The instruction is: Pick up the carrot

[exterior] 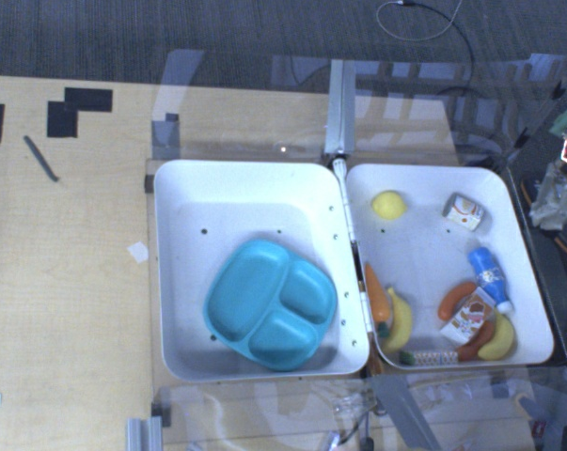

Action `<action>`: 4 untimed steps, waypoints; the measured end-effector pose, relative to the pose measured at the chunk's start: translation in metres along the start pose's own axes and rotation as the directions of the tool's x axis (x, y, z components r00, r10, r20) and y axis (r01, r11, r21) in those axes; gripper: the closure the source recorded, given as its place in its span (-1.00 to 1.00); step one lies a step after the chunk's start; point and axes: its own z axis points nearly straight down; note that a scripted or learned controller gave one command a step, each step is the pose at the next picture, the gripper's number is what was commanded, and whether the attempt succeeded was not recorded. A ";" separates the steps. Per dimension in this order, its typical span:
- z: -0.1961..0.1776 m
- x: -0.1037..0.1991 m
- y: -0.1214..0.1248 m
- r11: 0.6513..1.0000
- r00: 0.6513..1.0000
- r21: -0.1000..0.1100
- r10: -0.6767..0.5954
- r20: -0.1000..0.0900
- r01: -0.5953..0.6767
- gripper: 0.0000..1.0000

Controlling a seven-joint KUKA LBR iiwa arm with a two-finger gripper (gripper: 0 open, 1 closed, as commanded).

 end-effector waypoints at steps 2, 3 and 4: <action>0.194 0.025 0.033 1.000 1.000 0.005 -0.009 -0.001 0.009 1.00; 0.021 0.026 -0.010 0.981 0.981 -0.001 0.192 -0.001 -0.192 1.00; 0.109 0.047 0.038 0.918 0.918 0.003 0.397 0.002 -0.397 1.00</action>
